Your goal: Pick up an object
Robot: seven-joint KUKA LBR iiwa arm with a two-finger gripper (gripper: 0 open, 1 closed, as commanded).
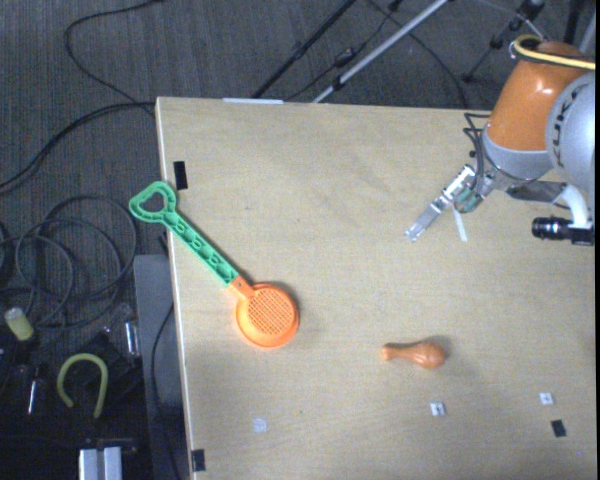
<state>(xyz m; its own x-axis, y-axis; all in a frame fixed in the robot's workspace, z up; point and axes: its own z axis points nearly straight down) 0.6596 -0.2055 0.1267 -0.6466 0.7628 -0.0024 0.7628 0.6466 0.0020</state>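
A toy sieve with an orange round head (267,315) and a long green handle (192,239) lies flat at the left of the tan bench top, its handle loop at the left edge. A small orange pear-shaped toy (418,353) lies on its side lower down, near the middle. My gripper (421,225) hangs at the right, pointing down and to the left, above bare surface. It is well above and slightly right of the orange toy, and far to the right of the sieve. Nothing shows in its grasp.
The grey arm with its orange band (533,103) enters from the upper right. The bench's left edge (170,268) drops to dark floor with cables and small tools. Small markers (438,408) dot the lower right of the surface.
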